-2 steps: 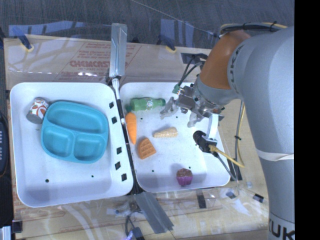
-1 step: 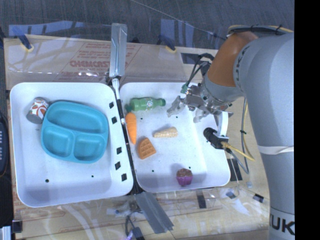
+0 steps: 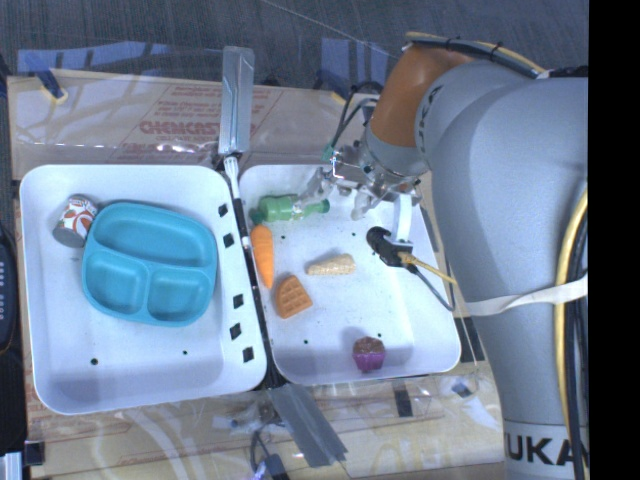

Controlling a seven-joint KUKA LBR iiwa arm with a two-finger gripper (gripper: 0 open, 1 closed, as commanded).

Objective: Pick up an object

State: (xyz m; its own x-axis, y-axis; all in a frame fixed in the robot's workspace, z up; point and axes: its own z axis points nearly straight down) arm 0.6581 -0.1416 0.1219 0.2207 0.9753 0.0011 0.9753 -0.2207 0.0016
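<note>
My gripper (image 3: 341,193) hovers over the far part of the right bin (image 3: 430,338), open, with nothing between its fingers. A green bottle (image 3: 288,208) lies on its side just left of the gripper, its narrow end pointing at the left finger. An orange carrot (image 3: 263,253) lies along the bin's left wall. Beside it are a pale yellow corn piece (image 3: 331,265) and an orange waffle-like wedge (image 3: 292,296). A purple cupcake (image 3: 369,353) sits near the front edge.
The left bin (image 3: 60,368) holds a blue divided plate (image 3: 150,263) and a small brown-and-white ball (image 3: 75,218) at its far left corner. The big grey arm covers the right side of the bench.
</note>
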